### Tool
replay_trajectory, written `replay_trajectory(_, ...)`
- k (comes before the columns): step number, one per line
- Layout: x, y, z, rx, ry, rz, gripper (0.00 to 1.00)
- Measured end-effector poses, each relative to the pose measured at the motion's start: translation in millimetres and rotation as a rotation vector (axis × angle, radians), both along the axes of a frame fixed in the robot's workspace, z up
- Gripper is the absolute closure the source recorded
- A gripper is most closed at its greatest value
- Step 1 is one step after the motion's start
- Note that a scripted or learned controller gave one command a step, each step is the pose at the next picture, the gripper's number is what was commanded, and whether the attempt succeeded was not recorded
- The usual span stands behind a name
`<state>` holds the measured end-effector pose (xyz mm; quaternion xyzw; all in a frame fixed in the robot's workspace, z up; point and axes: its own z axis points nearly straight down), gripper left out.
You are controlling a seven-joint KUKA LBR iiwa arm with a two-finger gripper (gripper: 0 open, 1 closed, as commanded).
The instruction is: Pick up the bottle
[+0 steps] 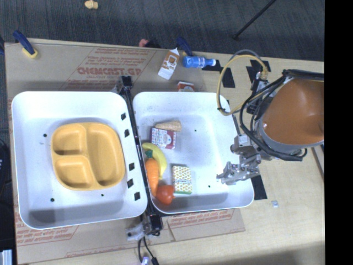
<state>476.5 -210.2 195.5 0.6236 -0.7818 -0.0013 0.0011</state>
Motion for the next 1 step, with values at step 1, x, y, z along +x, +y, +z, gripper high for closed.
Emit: replay_trajectory(1,-0.2,-0.2,-18.0,-0.001,0.001,-0.476,1.0)
